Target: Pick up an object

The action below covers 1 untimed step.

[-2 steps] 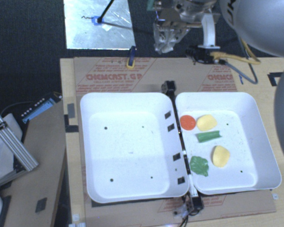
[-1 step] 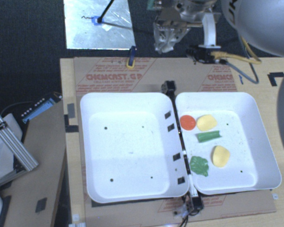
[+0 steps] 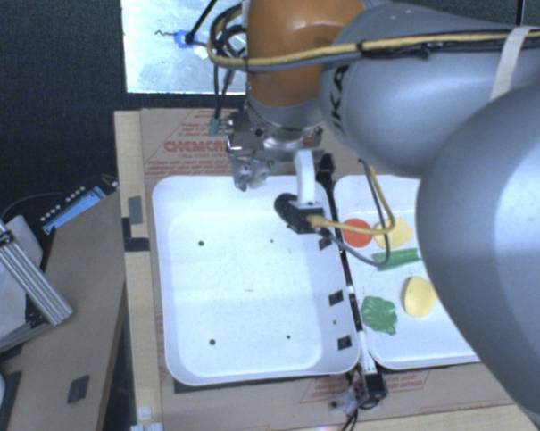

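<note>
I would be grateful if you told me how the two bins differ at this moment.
The left bin shows a bare white floor with a few dark dots; the right bin holds small items: a green piece, a yellow piece and a red piece. The left bin lies fully in sight; the arm covers part of the right bin. Both are shallow and white.

Smooth white plastic bins (image 3: 249,345) — glossy grey arm (image 3: 444,104), brown cardboard (image 3: 182,142).

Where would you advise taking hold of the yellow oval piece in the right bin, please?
Probably across the narrow width of the yellow oval piece, coming straight down from above. It lies flat in the right bin, apart from the green leafy piece beside it, so both long sides look free.
</note>
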Tool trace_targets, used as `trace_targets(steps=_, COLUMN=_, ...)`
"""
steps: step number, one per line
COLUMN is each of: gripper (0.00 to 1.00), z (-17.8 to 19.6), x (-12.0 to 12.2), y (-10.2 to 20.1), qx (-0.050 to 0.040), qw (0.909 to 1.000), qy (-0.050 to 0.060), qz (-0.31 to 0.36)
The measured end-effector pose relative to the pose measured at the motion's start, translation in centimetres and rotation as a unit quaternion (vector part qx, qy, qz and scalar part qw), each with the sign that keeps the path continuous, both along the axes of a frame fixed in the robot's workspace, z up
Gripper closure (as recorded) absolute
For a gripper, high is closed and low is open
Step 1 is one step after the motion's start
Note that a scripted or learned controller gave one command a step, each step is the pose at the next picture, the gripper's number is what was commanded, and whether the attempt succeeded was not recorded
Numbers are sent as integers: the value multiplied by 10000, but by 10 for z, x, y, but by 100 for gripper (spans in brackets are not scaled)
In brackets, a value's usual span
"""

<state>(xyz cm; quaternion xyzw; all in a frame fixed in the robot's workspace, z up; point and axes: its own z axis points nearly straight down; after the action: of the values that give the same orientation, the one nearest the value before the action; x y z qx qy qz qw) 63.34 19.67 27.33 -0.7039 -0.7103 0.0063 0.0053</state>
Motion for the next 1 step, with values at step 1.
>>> trace_targets(steps=1, gripper=100, z=-40, x=-93, y=41, qx=8, qw=10000, qy=-32, qz=6)
